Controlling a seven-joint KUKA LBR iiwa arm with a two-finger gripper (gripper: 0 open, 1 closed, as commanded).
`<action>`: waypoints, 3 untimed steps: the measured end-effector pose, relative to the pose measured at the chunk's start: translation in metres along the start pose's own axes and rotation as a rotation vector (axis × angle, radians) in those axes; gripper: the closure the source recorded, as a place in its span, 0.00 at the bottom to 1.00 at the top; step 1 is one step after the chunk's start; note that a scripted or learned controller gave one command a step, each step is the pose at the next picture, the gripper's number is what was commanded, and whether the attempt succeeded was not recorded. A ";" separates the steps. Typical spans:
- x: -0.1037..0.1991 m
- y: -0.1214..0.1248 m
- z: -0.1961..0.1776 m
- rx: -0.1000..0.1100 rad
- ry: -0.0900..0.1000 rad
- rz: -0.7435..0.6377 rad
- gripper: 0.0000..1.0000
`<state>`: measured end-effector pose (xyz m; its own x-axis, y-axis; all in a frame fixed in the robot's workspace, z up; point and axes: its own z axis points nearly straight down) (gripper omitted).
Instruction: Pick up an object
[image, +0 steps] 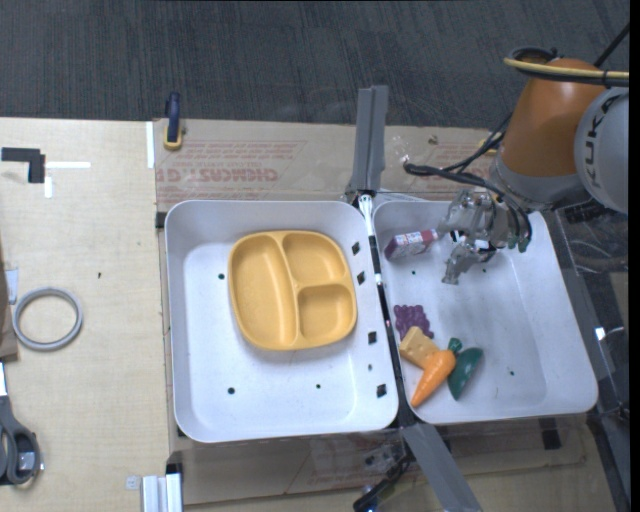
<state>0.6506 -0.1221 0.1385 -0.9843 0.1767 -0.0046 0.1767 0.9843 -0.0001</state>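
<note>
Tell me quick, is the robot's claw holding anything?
Gripper: in the right bin, beside the small bottle. Nothing shows between its fingers; open or shut cannot be told.

In the right bin (560, 330): small bottle (411, 242) lying flat at the back, purple grapes (411, 320), cheese wedge (419, 347) touching an orange carrot (436, 373)

We are seeing the right bin (540, 390) crowded along the divider wall (385, 300): a small bottle (412, 241) is lying near the wall's far end, purple grapes (411, 319) sit beside its middle, and a cheese wedge (419, 346), carrot (432, 377) and green piece (465, 367) are clustering toward its near end. Away from the wall, bare floor is lying open. Across the wall, a yellow divided plate (292, 288) is taking up the middle of the left bin (200, 390).
</note>
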 end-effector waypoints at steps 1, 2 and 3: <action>0.093 -0.053 0.001 -0.001 0.002 -0.185 0.00; 0.051 0.018 -0.022 -0.001 0.000 -0.160 0.00; 0.116 -0.037 0.022 0.000 0.004 -0.017 0.00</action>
<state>0.5297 -0.1381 0.1156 -0.9872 0.1595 -0.0011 0.1595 0.9872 0.0002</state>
